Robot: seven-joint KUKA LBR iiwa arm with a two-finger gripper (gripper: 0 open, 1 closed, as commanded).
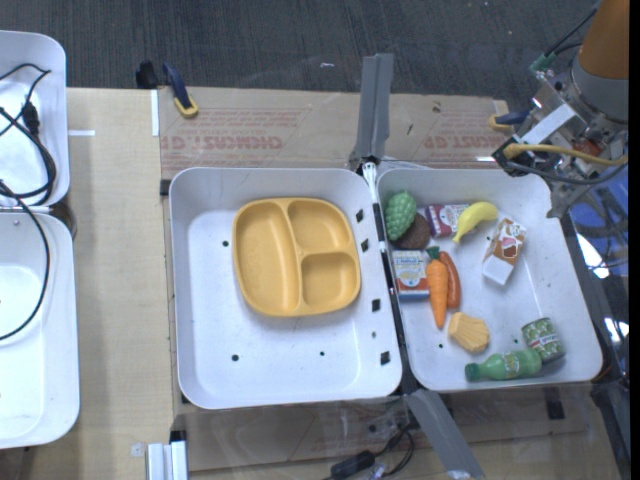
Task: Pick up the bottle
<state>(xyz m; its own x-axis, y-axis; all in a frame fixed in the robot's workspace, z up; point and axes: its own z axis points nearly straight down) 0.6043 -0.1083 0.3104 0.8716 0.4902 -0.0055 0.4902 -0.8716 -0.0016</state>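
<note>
A green bottle (505,366) with a yellow cap lies on its side near the front edge of the right bin (580,298), cap pointing left. My gripper (563,173) hangs over that bin's far right corner, below the orange-banded wrist and a tangle of cables. It is well away from the bottle, which lies toward the front of the bin with several toy foods in between. Nothing is visibly held.
A green can (542,339) touches the bottle's right end, and a yellow cracker (468,331) lies just behind it. Farther back are a carrot (438,288), a small carton (505,251), a banana (475,218) and a green fruit (400,213). The left bin (200,348) holds a yellow divided plate (297,255).
</note>
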